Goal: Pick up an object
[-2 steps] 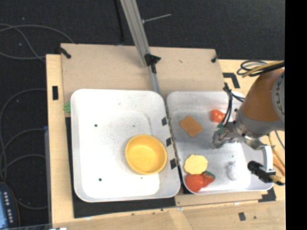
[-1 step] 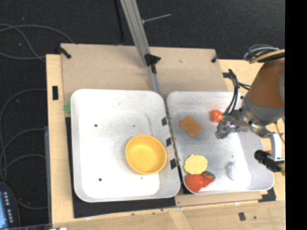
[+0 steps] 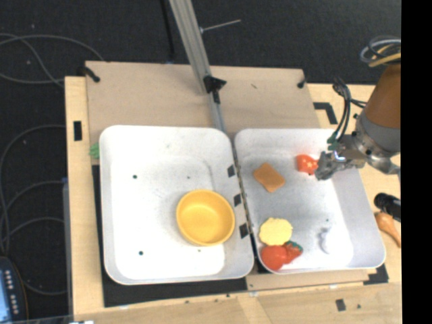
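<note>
Hovering over the right bin (image 3: 351, 248), gripper (image 3: 322, 167) sat just beside a small red-orange object (image 3: 306, 163), maybe touching; couldn't tell its grip state. Yellow bowl (image 3: 204, 217) lay in left bin (image 3: 135, 154).

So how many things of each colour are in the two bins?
Yellow: 2, the bowl and a lumpy piece.
Red: 2, one by the tool, one at the near rim.
Brown: 1, the flat block.
Total: 5.
</note>
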Robot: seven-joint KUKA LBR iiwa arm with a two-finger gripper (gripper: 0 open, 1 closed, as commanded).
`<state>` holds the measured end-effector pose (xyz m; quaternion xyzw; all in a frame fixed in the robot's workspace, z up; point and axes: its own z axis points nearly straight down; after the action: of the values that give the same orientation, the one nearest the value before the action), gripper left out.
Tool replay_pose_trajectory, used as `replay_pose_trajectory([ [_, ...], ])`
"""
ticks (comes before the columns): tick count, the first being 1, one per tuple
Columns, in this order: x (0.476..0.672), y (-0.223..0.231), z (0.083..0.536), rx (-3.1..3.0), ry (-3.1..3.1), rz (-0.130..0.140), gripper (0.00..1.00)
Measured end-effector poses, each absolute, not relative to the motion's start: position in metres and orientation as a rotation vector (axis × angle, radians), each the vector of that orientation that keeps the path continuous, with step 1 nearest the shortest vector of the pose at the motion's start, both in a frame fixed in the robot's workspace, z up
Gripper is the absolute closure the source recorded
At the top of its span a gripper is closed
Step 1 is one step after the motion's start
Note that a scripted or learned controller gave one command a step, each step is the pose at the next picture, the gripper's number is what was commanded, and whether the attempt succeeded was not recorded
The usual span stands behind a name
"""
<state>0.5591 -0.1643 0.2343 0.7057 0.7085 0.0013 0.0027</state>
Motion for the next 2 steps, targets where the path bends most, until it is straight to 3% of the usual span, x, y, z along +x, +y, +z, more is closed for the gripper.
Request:
replay_pose_trajectory([
  [1, 0.56, -0.165, 0.247, 2.214, 2.226, 0.004, 1.0],
  [2, 0.548, -0.112, 0.257, 2.212, 2.23, 0.005, 1.0],
])
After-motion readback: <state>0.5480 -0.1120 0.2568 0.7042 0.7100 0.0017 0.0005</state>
